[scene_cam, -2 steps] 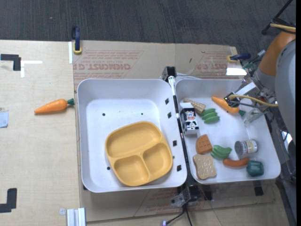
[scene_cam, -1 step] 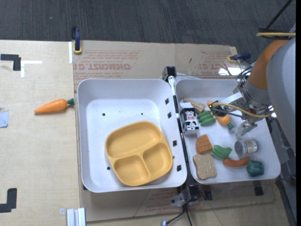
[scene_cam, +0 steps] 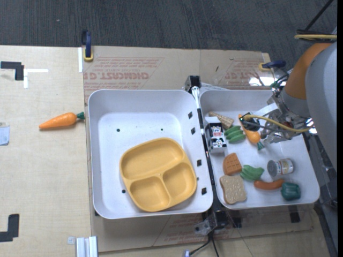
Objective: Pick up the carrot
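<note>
Carrot point(scene_cam: 60, 121) lying at frame left on the bench, outside the left bin point(scene_cam: 102, 103), leafy end toward its wall. Yellow divided plate point(scene_cam: 158, 173) inside that bin. At right, gripper point(scene_cam: 270, 133) low over right bin point(scene_cam: 300, 197), beside toy foods, small carrot point(scene_cam: 252, 136) close by; finger state impossible to tell.

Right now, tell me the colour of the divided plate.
Yellow; the divided plate shows in the camera view.

yellow divided plate point(scene_cam: 158, 174) in left bin point(scene_cam: 102, 143), bread slice point(scene_cam: 232, 189), tin can point(scene_cam: 280, 167) (on its side) in right bin point(scene_cam: 308, 165)
</note>
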